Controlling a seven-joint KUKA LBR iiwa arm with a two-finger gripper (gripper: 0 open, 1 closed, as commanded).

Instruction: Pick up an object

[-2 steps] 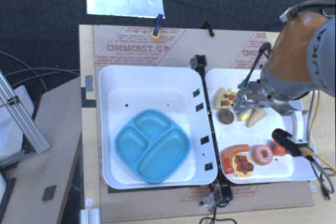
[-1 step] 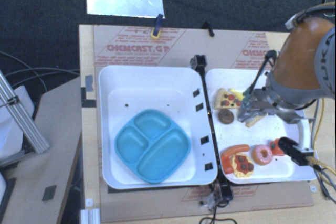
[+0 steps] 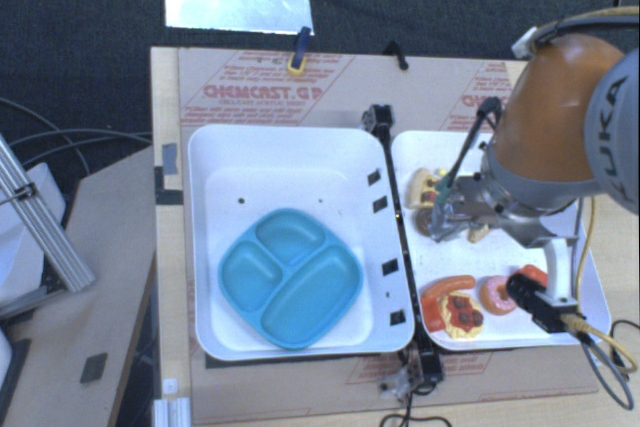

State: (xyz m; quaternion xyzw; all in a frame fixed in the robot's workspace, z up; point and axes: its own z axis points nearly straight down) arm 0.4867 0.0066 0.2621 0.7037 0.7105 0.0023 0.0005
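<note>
The arm (image 3: 570, 105) looms over the right bin (image 3: 600, 300), its gripper (image 3: 445, 215) low among toy food (image 3: 430, 187) near the divider (finger state: cannot tell); a pizza slice (image 3: 458, 307) and donut (image 3: 496, 294) lie at the near edge; the left bin (image 3: 230, 165) holds a blue plate (image 3: 290, 277).

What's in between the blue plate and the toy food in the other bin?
In the camera view, bare white floor of the left bin, then the two bins' touching walls with black clips, lie between the blue plate and the toy food.
</note>
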